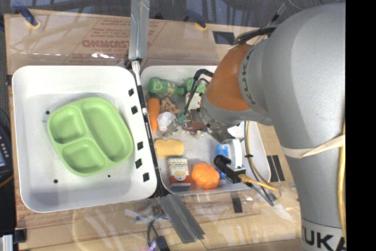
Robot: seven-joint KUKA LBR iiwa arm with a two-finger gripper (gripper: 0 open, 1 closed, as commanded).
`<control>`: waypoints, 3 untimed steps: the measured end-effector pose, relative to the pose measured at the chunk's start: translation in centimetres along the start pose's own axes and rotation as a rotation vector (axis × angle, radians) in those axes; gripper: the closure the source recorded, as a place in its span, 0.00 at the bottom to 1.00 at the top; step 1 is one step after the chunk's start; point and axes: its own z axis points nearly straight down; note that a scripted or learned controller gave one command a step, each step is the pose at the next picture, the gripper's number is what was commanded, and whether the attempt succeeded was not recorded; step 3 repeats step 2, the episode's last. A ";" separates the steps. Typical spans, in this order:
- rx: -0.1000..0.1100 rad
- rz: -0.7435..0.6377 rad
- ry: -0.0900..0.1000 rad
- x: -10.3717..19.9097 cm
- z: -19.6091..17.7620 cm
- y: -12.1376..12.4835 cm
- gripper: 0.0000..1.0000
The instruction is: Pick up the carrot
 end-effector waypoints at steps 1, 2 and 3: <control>0.000 0.170 0.001 9.3 -10.0 -6.6 0.00; 0.000 0.055 -0.001 2.5 -10.0 -6.8 0.00; 0.000 0.055 -0.001 2.5 -10.0 -6.8 0.00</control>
